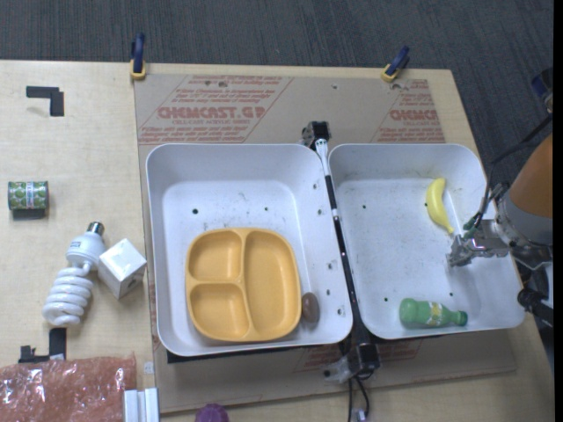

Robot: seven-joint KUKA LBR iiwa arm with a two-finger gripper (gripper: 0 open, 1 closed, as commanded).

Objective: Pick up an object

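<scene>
Bench (79,306), pale wood. On it: brown printed board (220,104) carrying two white bins (158,262); left of board, small green can (27,196), spiral light bulb (72,284), white cube (122,267); near-left corner, pink speckled bag (66,389).

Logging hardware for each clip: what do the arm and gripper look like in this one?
At the right edge, the arm shows a rounded orange section with grey metal below it. The gripper is a small silver-grey metal assembly with a touch of green near its top. Dark cables run along the arm, and a black part sits lower down at the edge.
</scene>
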